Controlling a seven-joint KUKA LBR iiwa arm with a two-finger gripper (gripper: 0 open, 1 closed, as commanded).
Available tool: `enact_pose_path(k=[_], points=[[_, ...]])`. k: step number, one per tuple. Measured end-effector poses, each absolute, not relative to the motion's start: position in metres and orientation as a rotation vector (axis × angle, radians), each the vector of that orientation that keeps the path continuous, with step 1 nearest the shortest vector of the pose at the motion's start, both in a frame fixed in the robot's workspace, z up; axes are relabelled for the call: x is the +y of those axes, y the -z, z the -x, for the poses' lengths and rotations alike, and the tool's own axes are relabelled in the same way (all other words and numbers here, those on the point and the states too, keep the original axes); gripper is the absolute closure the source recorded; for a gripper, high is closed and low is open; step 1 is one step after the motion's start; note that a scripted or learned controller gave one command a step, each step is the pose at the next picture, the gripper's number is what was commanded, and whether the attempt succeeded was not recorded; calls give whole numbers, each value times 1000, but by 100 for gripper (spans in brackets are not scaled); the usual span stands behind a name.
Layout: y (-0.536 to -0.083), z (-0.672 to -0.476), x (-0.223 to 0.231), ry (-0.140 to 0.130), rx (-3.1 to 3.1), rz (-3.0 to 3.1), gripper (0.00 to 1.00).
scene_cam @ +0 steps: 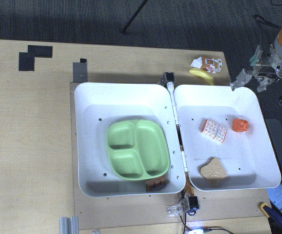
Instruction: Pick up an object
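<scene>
Nearest the lens: tan heart-shaped piece (213, 169) in the right bin (257, 106), near its front wall, well below and left of the gripper (252, 79). Small brown item (155, 183) under the front edge of the green divided plate (137, 149) in the left bin (84, 130), far left of the gripper. Orange ball (239, 125) below the gripper; checkered packet (214, 130) beside it, apart. Gripper above the right bin's back-right corner, fingers spread, holding nothing.

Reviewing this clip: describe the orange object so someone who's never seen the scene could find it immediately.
Take the right-hand white bin. Near its far right side lies the small orange object, right of the red-and-white patterned packet. It is the bin's only rounded, bright orange item; the tan piece sits nearer the front.
</scene>
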State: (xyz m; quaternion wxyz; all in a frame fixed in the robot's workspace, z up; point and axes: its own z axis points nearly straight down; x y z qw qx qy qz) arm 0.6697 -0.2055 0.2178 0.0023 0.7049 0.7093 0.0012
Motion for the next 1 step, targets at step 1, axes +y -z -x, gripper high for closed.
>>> enact_pose_path(k=[1], points=[[-86, -637, -151, -5, 2226, -2212, 0]])
